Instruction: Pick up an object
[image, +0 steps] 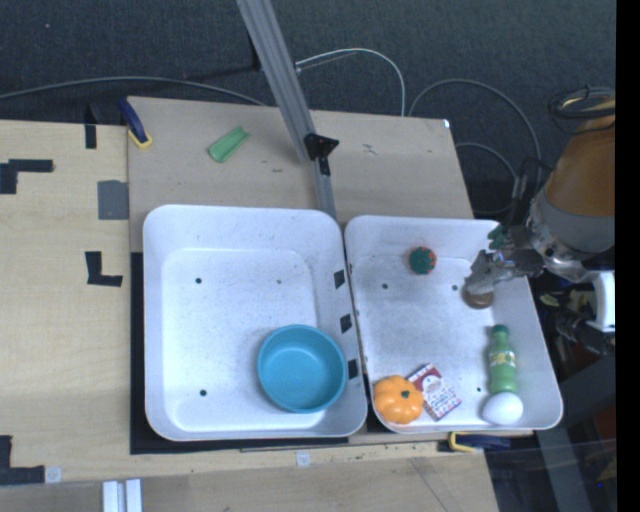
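Right now I see the gripper (483, 285) low over the far right part of the right bin (395, 320), its dark metal end hanging from the grey arm (580, 200) with the orange band; I cannot tell how it is set or whether anything is in it. Both bins are shallow white plastic with rounded corners and a fine dark speckle on the floor. In the right bin a small round ball (422, 260), green with a touch of orange, lies near the far wall, just left of the gripper. A green bottle (501, 362) with a pale label lies along the right wall, and a smooth white egg shape (502, 408) sits at its near end. A ribbed orange pumpkin (398, 399) sits in the near left corner, touching a flat red and white packet (435, 390); its print is too small to read. The left bin (200, 300) holds a round blue bowl (301, 367), glossy, near its right wall. Both bins rest on a pale wooden bench (60, 300) marked with black tape, with a green block (227, 144) lying far back, a grey metal pole (285, 80) slanting over it, and thin cables on dark carpet beyond.
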